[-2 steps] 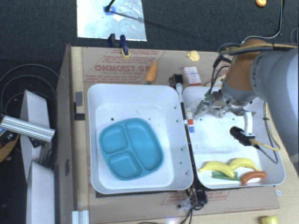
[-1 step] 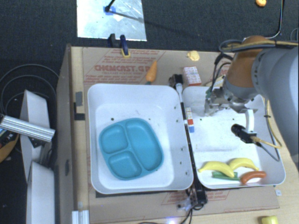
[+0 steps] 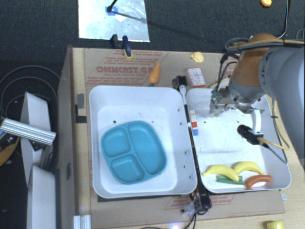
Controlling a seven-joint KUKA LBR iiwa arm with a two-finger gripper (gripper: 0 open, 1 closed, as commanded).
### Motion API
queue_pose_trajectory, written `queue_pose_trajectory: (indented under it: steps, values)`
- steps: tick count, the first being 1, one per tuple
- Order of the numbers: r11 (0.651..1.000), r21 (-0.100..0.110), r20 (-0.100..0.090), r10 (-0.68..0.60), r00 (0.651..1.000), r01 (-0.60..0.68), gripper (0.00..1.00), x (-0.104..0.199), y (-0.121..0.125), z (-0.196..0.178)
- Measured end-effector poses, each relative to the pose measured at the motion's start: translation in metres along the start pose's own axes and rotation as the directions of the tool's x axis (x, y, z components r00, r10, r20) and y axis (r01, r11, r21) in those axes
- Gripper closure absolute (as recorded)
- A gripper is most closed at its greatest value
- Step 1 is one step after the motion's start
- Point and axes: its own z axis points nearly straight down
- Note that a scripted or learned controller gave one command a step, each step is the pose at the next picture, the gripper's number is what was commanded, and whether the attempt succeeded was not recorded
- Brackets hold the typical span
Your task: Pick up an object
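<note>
Blue plate [image 3: 133, 151], moulded into three compartments, lies flat in the left bin [image 3: 95, 142], a little toward the near side and touching none of the walls. Behind that bin, on the brown cardboard sheet that covers the counter [image 3: 119, 66], an orange carrot-shaped piece [image 3: 154, 73] lies tilted just beyond the back rim. Further right on the counter stands a small printed box [image 3: 195, 77], and a yellow lump [image 3: 197, 57] rests behind it.

The right bin [image 3: 219, 142] touches the left one along a shared edge. The tool [image 3: 218, 105] is low over this bin's back left corner, well apart from the food pieces. From this angle I cannot tell whether it is open or closed, or whether it has hold of anything.

Along the near wall of the right bin lies a cluster: one banana [image 3: 221, 170] at the left, a second banana [image 3: 248, 166] just beside it, a thin green stick [image 3: 229, 179] under the first, and a red-orange sausage [image 3: 258, 180] at the right end. The grey arm [image 3: 283, 75] reaches in above the far right corner.
</note>
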Motion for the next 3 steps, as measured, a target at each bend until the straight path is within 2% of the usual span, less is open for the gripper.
queue_pose_trajectory:
  steps: [2, 3]
  values:
    - [1.000, -0.005, -0.002, -0.002, 1.000, 0.002, 1.00, 0.001, 0.002, -0.022]
    - [1.000, 0.003, -0.007, -0.014, 1.000, 0.014, 1.00, 0.125, -0.051, -0.081]
